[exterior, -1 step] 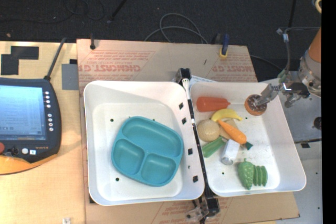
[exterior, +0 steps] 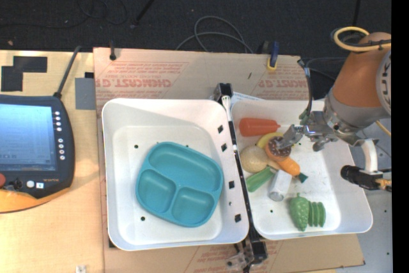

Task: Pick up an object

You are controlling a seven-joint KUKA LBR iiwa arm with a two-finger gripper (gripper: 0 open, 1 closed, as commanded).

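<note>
Arm point(exterior: 361, 83) comes in from the right, orange band above the wrist, reaching low over the right bin point(exterior: 348, 217). Hand point(exterior: 291, 137) sits at the top of the toy-food pile; can't tell how far it is open or whether it has hold of anything, the tips are lost against the clutter.

Pile is packed tight in the right bin's left half: red pepper-like piece point(exterior: 258, 126) along the top, a yellow piece point(exterior: 267, 138) under it, a dark round piece point(exterior: 278, 147) right at the hand, a beige round piece point(exterior: 253, 159) to its left, an orange carrot point(exterior: 287, 165) just below, a green stick point(exterior: 259, 179) and a grey cylinder point(exterior: 279, 185) touching each other, and a bumpy green piece point(exterior: 306, 213) apart near the front wall. Neighbours crowd the dark piece on every side.

Left bin point(exterior: 121, 137) holds a teal divided plate point(exterior: 179, 183). On the desk point(exterior: 38, 220) to the far left, a tablet-like pendant point(exterior: 30, 144) with a lit screen. Cardboard point(exterior: 166, 77) lies under both bins; cables point(exterior: 220, 32) run on the dark floor behind.
</note>
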